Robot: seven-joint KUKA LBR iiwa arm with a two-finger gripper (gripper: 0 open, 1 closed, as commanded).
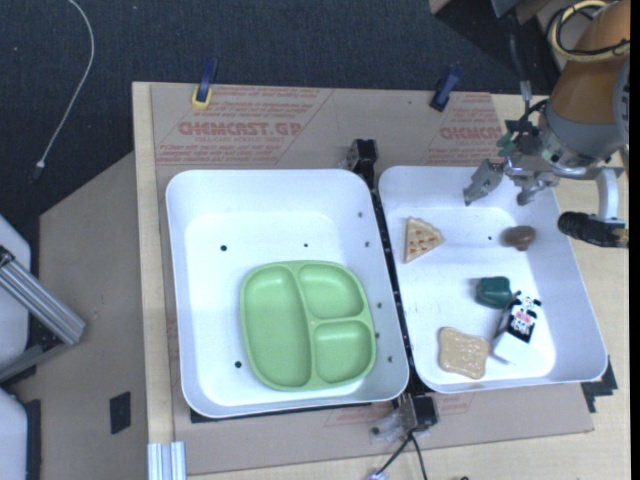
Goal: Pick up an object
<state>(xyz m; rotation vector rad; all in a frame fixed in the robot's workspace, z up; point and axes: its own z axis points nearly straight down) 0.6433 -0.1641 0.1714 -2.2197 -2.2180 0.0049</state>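
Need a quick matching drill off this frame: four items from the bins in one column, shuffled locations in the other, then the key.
Items
1. green three-compartment plastic plate
2. triangular pizza-slice toy
3. tan toast-shaped slice
4. small brown rounded lump

Locations
A. right bin, near front edge
B. left bin, toward the front
C. right bin, right of the pizza slice, below the gripper
D. right bin, close to the wall shared with the left bin

Pairs: 1-B, 2-D, 3-A, 4-C
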